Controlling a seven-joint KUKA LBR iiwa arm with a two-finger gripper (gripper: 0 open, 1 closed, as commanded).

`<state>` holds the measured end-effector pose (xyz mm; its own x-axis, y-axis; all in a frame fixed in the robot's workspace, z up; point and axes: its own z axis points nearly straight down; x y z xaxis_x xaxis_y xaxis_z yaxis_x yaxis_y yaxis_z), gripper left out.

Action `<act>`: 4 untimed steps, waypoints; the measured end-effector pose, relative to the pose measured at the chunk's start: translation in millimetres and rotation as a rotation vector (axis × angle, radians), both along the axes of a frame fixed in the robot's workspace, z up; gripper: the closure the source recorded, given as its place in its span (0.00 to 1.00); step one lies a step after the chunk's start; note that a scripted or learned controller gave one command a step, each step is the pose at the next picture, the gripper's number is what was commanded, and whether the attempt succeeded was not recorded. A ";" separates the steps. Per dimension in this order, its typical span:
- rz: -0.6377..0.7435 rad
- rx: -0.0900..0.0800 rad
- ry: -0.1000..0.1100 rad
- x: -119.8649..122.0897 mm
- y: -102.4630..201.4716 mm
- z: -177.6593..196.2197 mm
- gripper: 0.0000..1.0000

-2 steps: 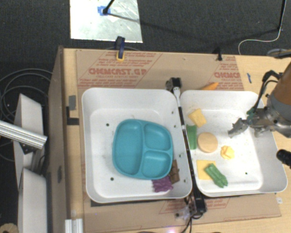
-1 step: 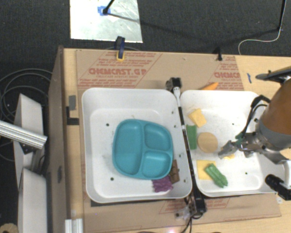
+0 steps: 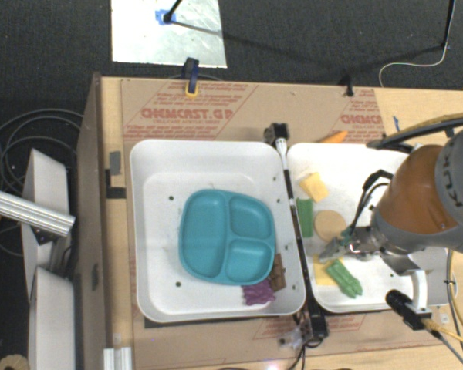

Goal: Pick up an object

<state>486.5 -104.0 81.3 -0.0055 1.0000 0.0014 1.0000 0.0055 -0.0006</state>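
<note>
Green object (image 3: 344, 277) lies in the right bin (image 3: 370, 303), just below the pincer (image 3: 341, 245); its grip state cannot be told.

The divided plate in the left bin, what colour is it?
Teal blue. The three-compartment divided plastic plate shows clearly in the camera view, lying in the left bin.

glossy plastic teal tray (image 3: 228, 236), smooth white bins (image 3: 158, 177)

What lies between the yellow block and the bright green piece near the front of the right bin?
In the camera view, a round tan disc lies between the yellow block and the bright green piece, with the gripper just below the disc.
</note>
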 end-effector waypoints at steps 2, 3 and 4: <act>-0.012 0.000 0.005 2.7 -99.8 2.7 0.00; 0.004 -0.003 -0.009 92.0 -61.5 4.2 0.00; -0.008 0.001 0.004 -4.1 -88.3 2.6 0.00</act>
